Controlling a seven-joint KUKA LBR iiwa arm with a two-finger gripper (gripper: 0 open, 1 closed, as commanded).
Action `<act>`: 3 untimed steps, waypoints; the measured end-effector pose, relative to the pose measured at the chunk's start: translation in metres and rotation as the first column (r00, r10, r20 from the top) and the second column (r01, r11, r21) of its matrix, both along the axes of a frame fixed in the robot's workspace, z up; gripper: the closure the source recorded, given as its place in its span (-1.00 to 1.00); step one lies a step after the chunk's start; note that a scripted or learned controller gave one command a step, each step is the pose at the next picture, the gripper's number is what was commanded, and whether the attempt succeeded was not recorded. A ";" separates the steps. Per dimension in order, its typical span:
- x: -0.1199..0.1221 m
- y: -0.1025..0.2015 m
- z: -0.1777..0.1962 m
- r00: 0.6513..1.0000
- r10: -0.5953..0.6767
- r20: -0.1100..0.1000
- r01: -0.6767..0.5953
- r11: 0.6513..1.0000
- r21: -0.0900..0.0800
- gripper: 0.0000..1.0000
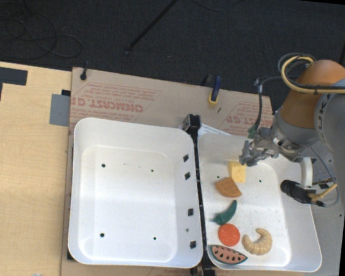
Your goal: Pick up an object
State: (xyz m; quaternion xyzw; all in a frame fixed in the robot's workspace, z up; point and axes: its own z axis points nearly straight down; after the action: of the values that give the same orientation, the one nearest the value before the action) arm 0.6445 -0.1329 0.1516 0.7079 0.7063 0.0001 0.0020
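R bin, far end | jaws point(252, 156) above yellow wedge point(237, 172), long axis near-far | jaw state unclear

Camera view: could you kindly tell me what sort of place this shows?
Probably a robotics lab bench: a grey arm reaching over two white bins, toy food such as a croissant, and cables on dark carpet.

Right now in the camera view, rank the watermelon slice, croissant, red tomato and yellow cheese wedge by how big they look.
1. watermelon slice
2. croissant
3. red tomato and yellow cheese wedge, too alike to rank
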 end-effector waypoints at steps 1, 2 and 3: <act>-0.001 0.017 0.006 1.000 0.003 -0.004 -0.003 1.000 0.003 1.00; -0.003 0.036 -0.060 1.000 0.004 -0.012 -0.004 1.000 0.005 1.00; -0.001 0.021 -0.064 1.000 0.002 -0.006 -0.002 1.000 0.003 1.00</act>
State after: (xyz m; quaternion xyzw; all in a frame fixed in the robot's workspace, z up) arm 0.6435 -0.1119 0.0875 0.7072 0.7070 -0.0012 -0.0012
